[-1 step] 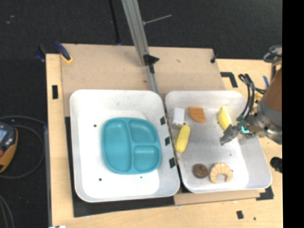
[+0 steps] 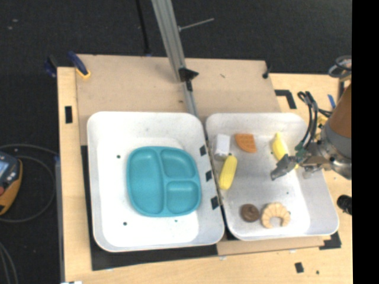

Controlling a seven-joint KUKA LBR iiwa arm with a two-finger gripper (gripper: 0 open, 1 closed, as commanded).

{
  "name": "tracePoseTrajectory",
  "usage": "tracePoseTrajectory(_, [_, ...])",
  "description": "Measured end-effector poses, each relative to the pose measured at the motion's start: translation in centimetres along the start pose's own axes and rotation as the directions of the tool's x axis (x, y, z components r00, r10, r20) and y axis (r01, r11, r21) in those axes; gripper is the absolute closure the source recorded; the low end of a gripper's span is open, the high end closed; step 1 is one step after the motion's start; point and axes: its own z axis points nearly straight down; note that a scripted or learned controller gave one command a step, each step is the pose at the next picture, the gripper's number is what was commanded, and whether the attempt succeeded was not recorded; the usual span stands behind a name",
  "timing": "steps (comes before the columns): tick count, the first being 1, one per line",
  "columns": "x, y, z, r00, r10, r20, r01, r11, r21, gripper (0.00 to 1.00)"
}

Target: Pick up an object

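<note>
The right bin [image 2: 314, 218] holds several small items. A yellow corn cob [image 2: 227, 171] lies by its left wall, with a small white block [image 2: 222, 145] just behind it. An orange wedge [image 2: 246, 142] and a yellow piece [image 2: 278, 146] lie toward the back. A brown ring [image 2: 249, 212] and a beige croissant-like piece [image 2: 276, 215] sit near the front. My gripper [image 2: 282, 168] hangs over the right half of this bin, just in front of the yellow piece and above bare bin floor. I see nothing held in it.
The left bin [image 2: 106, 218] carries a teal divided plate [image 2: 164, 180]. A grey metal post [image 2: 172, 34] slants up from the gap behind the bins. Cables [image 2: 308, 108] hang beside the arm's wrist at the right.
</note>
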Motion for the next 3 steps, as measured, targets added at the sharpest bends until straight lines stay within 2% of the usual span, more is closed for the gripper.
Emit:
tracePoseTrajectory(2, [0.9,-1.0,10.2,1.000,0.002,-0.001,-0.002,1.000,0.004,0.00])
tracePoseTrajectory(3, [0.8,-1.0,12.7,1.000,0.003,0.000,-0.003,1.000,0.000,0.00])
